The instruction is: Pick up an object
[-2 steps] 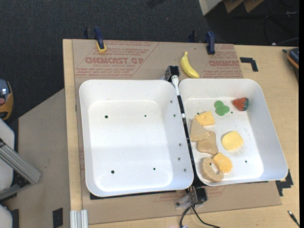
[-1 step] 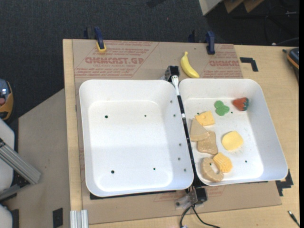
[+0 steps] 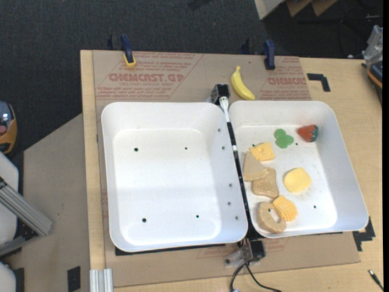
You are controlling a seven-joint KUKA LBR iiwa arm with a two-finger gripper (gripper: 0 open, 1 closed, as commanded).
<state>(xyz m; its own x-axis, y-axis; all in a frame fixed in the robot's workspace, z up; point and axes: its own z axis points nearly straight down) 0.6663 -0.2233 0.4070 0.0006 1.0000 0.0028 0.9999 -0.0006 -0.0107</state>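
White right bin (image 3: pixel 340 163) holds every food piece, strawberry (image 3: pixel 308 132) included; nothing lifted yet, gripper state impossible to tell.

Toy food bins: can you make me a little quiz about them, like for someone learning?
1. True or false: the banana lies inside one of the bins.
2. Which bin holds the toy food? A) the left bin B) the right bin
3. Fill in: the red strawberry lies just right of the ____ piece.

Key:
1. False. It lies on the board behind the bins.
2. B.
3. Green.
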